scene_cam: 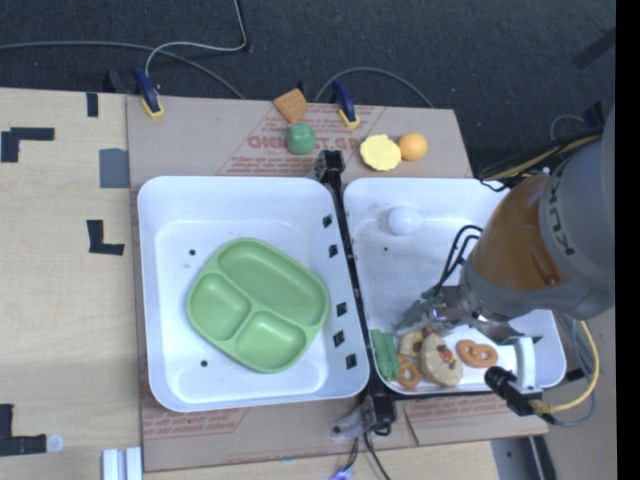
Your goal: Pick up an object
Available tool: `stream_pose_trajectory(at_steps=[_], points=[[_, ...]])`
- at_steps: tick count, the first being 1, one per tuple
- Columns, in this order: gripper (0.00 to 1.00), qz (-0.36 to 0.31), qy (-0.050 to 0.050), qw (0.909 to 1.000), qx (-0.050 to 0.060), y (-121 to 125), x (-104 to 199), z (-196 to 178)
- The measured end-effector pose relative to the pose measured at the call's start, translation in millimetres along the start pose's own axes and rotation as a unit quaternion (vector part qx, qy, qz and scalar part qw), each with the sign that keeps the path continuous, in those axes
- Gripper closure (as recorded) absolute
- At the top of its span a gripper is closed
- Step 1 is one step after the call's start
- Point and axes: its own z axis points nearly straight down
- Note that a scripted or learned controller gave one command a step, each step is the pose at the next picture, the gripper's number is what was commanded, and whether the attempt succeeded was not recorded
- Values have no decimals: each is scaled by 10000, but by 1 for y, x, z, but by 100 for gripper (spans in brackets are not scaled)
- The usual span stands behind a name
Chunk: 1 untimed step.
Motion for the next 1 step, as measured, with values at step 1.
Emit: stream_pose_trajectory(at_steps=[1], points=[[100, -10, 6, 10000, 6, 55, 67, -89]])
